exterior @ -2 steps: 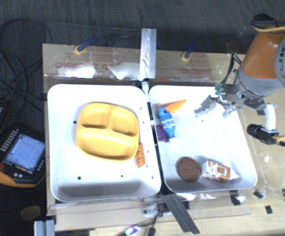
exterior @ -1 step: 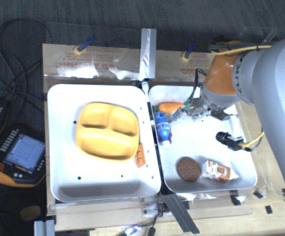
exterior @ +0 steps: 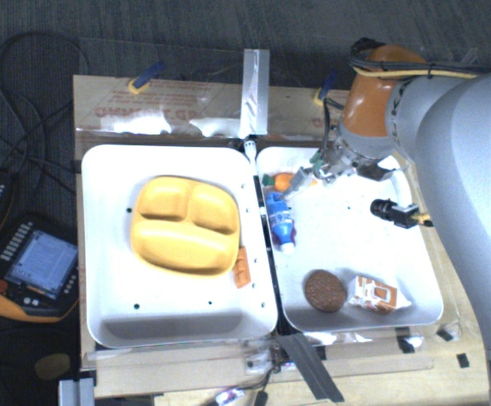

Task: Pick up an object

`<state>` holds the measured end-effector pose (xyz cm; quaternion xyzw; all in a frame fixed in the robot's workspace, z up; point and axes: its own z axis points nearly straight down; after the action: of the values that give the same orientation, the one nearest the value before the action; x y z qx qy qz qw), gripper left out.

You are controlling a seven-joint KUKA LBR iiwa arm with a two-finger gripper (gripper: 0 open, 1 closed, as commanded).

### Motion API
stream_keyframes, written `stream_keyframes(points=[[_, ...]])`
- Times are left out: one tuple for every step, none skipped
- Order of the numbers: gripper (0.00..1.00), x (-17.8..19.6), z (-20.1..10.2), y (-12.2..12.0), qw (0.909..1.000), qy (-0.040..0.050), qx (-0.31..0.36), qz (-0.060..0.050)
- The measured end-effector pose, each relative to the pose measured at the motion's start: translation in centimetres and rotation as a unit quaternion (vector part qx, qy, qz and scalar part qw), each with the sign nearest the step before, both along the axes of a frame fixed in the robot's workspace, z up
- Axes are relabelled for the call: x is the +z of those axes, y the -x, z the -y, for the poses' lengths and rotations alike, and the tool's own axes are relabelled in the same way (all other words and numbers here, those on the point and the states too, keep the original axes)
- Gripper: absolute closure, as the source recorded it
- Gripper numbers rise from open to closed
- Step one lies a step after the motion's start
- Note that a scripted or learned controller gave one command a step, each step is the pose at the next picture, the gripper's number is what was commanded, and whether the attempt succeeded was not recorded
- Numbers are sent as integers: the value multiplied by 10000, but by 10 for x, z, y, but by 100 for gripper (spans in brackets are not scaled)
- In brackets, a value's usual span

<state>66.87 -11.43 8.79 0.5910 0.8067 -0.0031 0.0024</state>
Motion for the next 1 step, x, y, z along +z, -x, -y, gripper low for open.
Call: stream_keyframes(points=[[100, 11, 2, -1, 10000, 17, -1, 23]])
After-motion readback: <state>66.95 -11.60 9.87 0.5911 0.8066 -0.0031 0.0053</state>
